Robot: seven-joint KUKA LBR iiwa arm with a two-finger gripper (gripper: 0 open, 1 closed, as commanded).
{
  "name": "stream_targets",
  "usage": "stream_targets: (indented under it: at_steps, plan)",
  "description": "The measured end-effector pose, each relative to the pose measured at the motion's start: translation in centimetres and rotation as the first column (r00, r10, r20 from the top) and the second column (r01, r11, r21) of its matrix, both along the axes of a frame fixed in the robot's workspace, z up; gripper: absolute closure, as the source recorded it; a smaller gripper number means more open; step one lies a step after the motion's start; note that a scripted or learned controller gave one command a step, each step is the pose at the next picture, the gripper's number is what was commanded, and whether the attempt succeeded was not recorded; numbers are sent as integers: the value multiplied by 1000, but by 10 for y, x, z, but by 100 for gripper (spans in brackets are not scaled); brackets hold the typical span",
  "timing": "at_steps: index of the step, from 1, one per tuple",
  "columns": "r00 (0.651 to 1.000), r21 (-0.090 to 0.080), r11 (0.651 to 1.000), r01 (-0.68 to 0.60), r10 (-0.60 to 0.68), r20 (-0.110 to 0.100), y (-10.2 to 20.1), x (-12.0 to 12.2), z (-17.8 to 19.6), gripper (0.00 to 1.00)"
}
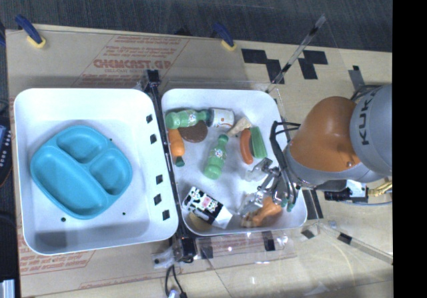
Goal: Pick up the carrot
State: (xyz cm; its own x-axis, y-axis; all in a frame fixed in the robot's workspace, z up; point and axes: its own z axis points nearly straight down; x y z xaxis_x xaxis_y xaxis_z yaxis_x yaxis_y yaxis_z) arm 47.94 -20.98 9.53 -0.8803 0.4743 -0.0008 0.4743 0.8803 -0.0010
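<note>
Start at your left: the left bin [27, 157] holds a blue divided plate [81, 169], three compartments, lying toward the bin's left half. Moving right across the divider between the bins, you reach the right bin [200, 98], which is crowded. Along its far side a green bottle with a white label [188, 118] lies on its side, and a small white container [223, 118] lies just beside its right end. Just nearer than that bottle sits a brown round piece [195, 133], and touching its left edge is the carrot [177, 147], orange with a green tip pointing toward the near side; it lies lengthwise close to the bin's left wall, well apart from the gripper. Toward the middle you see a second green bottle [215, 159], standing slantwise, and to its right a hot dog toy [247, 145], a red sausage with a green strip along its right side. In the near left part of this bin lies a black-and-white carton [202, 205], tilted, over a brown dish [200, 223] at the near wall. Further right, the gripper [261, 200] is down in the bin's near right corner, its metal fingers [257, 190] right over an orange object [269, 211] there; you cannot tell from this view whether the jaws are clenched or released, or whether that orange piece is between them. Last, at your far right, the arm [333, 140] shows its orange band above the wrist and the grey body beyond it, reaching over the bin's right wall.
</note>
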Motion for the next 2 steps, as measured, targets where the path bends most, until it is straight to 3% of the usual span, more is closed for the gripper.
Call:
stream_targets:
  at_steps: [1, 2]
  plan:
    - [1000, -2, 1000, -11, 11, 0, 0, 1, 11, 100]
    - [1000, -1, 1000, 0, 0, 0, 0, -2, 28, 100]
